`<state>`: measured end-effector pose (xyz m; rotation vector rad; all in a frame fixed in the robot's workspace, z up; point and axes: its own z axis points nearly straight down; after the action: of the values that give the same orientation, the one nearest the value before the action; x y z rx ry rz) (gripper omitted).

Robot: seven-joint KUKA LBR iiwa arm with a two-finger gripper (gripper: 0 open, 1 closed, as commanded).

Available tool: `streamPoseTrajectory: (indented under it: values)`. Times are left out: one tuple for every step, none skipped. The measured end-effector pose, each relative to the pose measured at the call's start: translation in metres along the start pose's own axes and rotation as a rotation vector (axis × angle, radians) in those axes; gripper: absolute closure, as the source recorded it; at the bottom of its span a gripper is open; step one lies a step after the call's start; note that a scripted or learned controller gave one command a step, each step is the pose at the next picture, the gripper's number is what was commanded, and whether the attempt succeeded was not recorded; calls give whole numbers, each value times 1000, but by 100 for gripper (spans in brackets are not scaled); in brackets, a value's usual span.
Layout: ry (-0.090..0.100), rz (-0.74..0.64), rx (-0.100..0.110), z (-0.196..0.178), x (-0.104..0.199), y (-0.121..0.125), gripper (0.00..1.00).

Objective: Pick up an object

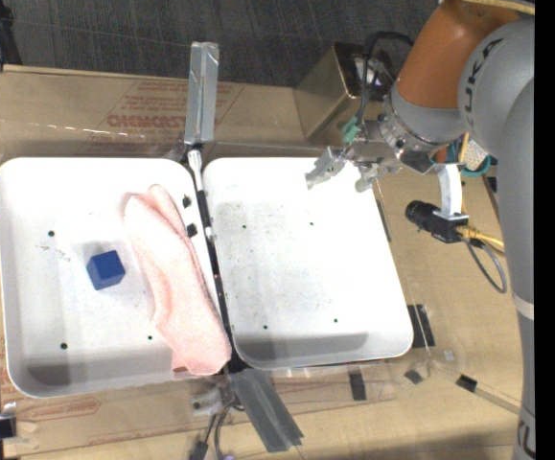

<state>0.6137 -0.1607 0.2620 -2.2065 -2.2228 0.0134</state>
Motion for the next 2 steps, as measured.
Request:
streamPoseTrajectory:
  values:
    - [3, 398, 1, 58, -46, -14, 0]
    - [2, 358, -4, 60, -41, 22, 0]
